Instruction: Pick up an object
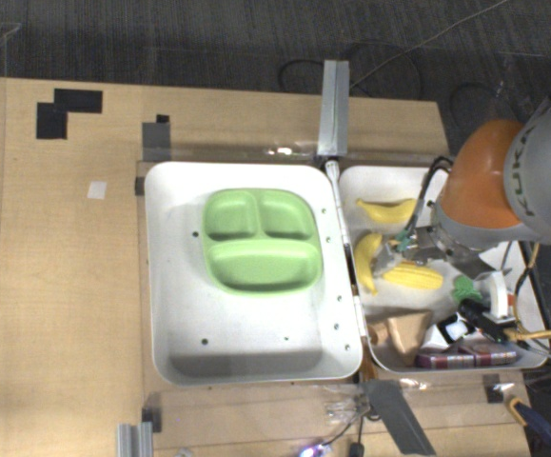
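Camera view looked down at a slant on my bench [56,284], with the two white bins side by side at the middle of the frame. My arm [513,184] came in from the right edge, its orange band sitting over the upper right part of the right bin [356,298]. My gripper [406,248] was low inside that bin, near its centre, just above a yellow corn cob [410,277] and just right of a banana [366,260] that lay along the bin's left wall. Whether I had anything in my grasp, or how wide I stood, I could not tell from this angle; dark parts of the wrist covered that spot. A second banana [385,210] lay toward the bin's upper part, apart from the first. Along the lower edge of the same bin lay a brown lump [403,333], a dark flat packet [465,356] and a small green piece [465,286] further right. The left bin [175,350] held a green divided plate [260,238], lying flat in its upper half, well apart from my gripper.
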### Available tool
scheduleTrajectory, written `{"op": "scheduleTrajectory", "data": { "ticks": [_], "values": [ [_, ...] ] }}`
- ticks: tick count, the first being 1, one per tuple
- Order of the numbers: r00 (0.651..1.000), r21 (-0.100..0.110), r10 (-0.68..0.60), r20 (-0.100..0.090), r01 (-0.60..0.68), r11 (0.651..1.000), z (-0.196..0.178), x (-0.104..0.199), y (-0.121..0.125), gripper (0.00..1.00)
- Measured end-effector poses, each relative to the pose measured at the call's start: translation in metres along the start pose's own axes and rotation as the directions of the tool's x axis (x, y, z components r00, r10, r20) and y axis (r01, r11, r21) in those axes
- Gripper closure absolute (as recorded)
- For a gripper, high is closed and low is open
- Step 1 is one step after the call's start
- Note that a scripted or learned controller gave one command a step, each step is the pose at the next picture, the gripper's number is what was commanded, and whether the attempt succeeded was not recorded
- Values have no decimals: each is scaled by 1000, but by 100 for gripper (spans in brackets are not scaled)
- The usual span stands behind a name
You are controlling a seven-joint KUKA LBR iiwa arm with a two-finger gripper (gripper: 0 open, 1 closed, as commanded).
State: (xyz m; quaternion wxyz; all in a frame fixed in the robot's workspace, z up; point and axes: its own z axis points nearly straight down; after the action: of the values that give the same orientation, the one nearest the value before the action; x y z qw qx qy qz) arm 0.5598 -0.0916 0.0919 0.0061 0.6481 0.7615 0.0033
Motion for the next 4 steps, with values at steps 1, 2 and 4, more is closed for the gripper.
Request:
{"op": "scheduleTrajectory", "data": {
  "ticks": [1, 2, 4],
  "values": [
    [1000, -7, -2, -3, 2, 1000, -12, 3, 3, 100],
    [999, 5, -52, -4, 52, 999, -94, 32, 47, 100],
    [997, 4, -78, -4, 78, 997, -95, 5, 74, 100]
  ]
}}
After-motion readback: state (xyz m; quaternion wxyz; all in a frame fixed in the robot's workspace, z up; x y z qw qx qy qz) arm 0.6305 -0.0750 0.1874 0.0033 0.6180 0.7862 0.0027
